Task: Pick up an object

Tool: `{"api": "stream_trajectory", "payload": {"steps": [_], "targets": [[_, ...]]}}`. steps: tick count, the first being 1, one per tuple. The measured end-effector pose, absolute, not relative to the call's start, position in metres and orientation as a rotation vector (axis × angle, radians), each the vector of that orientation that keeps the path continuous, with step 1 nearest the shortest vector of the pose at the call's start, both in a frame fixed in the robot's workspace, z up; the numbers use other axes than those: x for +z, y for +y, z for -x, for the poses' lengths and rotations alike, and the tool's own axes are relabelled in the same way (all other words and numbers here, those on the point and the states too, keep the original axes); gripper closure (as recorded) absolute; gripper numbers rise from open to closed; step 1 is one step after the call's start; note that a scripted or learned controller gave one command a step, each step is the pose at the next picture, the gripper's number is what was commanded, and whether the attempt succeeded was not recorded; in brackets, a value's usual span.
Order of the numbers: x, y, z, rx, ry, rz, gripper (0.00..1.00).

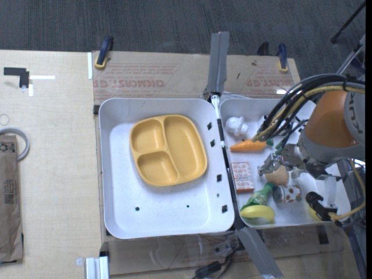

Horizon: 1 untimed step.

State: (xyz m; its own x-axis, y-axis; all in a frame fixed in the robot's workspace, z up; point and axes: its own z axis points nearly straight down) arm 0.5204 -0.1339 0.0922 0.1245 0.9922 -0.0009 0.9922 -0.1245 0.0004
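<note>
While the grey arm with the orange band [330, 121] reaches in from the right, its two-finger gripper [274, 166] is low in the right white bin [256, 104], over a tan rounded object [279, 176]; finger spread and grip cannot be told. Nearby: orange carrot [248, 146], white crumpled item [236, 124], small red-and-white box [242, 176], green bottle [258, 195], yellow banana [257, 214]. Left white bin [116, 214] holds a yellow three-compartment plastic plate [167, 150].
</note>
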Motion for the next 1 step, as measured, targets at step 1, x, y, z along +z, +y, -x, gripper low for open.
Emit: {"api": "stream_trajectory", "payload": {"steps": [1], "targets": [[0.1275, -0.1763, -0.5616, -0.003, 2.157, -2.282, 0.00]]}}
